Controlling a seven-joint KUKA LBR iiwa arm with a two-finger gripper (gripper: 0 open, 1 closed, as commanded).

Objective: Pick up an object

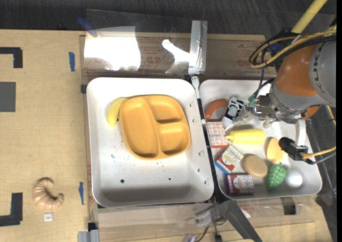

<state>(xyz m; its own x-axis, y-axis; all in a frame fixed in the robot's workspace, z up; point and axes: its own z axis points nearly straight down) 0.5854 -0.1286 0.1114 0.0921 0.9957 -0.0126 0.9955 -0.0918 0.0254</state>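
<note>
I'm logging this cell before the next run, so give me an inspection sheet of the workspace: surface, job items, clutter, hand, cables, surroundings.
Surface: tan bench bearing a left white bin and a right white bin side by side.
Job's things: right bin crowded with a yellow bottle, green toy, brown round piece, small printed boxes and a can.
Clutter: orange divided tray in the left bin, over a yellow item; toy croissant on the bench.
Hand: hand low over the right bin's far end; finger state unclear.
Cables: yellow and black loops by the arm; black cable trailing over the bin.
Surroundings: clear plastic sheet, blue tape marks.
</note>
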